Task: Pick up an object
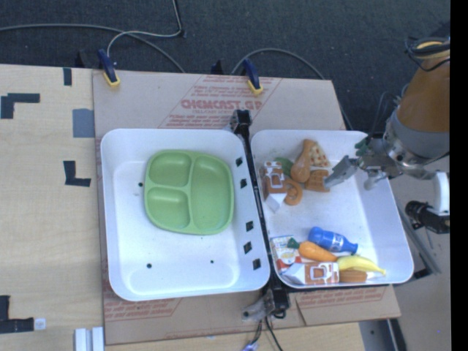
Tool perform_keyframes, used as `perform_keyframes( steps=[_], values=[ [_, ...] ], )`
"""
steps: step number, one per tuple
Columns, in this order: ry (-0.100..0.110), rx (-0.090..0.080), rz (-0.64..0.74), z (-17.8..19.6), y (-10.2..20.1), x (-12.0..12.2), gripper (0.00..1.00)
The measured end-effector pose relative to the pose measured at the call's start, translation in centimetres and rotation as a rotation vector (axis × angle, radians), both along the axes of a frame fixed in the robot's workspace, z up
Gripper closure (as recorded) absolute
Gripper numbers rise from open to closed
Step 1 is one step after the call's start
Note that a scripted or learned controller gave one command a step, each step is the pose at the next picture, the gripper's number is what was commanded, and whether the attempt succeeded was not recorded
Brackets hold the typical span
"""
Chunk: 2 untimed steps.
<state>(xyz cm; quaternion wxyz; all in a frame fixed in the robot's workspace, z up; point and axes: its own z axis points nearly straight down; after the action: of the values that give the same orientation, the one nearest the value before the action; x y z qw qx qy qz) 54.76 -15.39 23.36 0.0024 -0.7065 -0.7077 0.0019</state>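
Objects for picking lie in two groups inside the right bin point(380, 218), and none of them is between the fingers of the gripper point(356, 172). The gripper hangs over the upper right part of this bin, its two fingers spread apart with only white bin floor visible under them; one finger points left toward the upper group, the other points down near the bin's right side.

Nearest to the gripper, just left of it, is a pile of brown pieces: a slice of pizza point(315, 156), a brown pastry-like toy point(296, 183) and a small carton point(273, 177). They touch and partly overlap. If the fingers close here, they may catch an edge of two pieces at once, and both can slip out during the lift.

Farther away, near the bin's front wall, there are a blue bottle point(330, 238), a carrot point(316, 252), a banana point(360, 263) and a flat packet point(314, 273), also pressed close together. The round ones probably roll away when a finger pushes them from one side.

The bin wall stands just beside the right finger, so a descent in this place risks to hit the rim. The green plate point(189, 192) lies alone in the left bin point(121, 196), well apart, and looks too flat and wide to grasp.
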Motion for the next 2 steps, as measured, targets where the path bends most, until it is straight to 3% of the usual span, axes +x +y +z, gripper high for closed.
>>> perform_keyframes(
  steps=[1,2],
  values=[
    [0.001,0.0,0.0,-5.1,1.5,5.9,0.0],
    [0.001,0.0,0.0,-9.7,-2.2,12.0,0.0]
  ],
)
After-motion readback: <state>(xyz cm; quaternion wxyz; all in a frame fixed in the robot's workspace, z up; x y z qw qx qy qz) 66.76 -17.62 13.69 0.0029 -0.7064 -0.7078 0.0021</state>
